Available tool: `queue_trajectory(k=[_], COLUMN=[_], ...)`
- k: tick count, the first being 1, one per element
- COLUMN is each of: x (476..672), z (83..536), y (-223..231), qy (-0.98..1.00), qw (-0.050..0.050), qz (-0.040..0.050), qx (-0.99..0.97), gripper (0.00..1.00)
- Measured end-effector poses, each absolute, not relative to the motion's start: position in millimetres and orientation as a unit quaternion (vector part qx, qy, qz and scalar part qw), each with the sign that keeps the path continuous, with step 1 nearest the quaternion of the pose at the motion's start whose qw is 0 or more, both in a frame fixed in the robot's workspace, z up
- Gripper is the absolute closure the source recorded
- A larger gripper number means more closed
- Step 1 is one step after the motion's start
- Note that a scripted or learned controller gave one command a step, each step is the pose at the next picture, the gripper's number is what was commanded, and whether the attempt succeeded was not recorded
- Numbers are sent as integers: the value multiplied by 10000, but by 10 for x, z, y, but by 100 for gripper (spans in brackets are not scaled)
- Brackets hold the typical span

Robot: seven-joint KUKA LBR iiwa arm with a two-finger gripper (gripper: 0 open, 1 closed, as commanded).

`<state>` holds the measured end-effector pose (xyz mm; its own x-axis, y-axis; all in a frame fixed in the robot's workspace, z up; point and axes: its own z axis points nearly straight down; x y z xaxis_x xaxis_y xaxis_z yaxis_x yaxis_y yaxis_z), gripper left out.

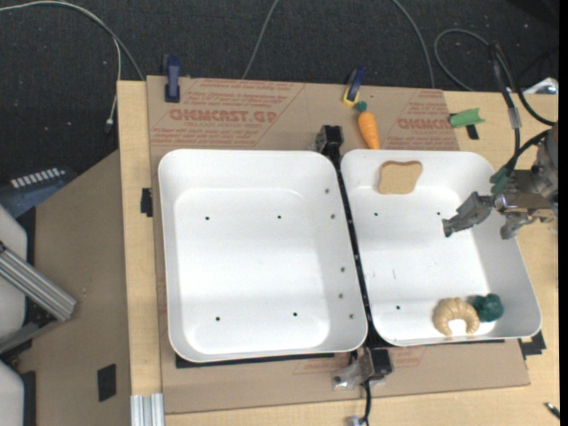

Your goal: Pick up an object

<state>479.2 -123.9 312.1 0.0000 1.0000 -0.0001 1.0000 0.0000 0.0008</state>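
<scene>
The right bin holds a tan bread slice at its far edge. A pale croissant lies at its near right corner, with a dark green object touching its right side. My gripper hangs over the right side of this bin, reaching in from the right. It is open and nothing is between its fingers. One dark finger points left toward the bin's middle. The gripper stands well above the croissant in the view and to the lower right of the bread slice.
The left bin sits beside the right one on a cardboard sheet. An orange carrot lies on the cardboard just beyond the right bin. Blue and yellow clamps and a green tag mark the far edge. Cables run behind.
</scene>
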Motion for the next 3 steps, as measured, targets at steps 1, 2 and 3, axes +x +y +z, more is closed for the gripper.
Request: queue_trajectory(k=[1, 2, 3], x=[4792, 4795, 4794], z=[3121, 3227, 3223], y=[-1239, -1239, -1239], qy=[7071, 7072, 7072], qw=[3, 10, 6], qz=[2, 7, 5], qx=[7071, 7070, 7070], gripper=[0, 100, 0])
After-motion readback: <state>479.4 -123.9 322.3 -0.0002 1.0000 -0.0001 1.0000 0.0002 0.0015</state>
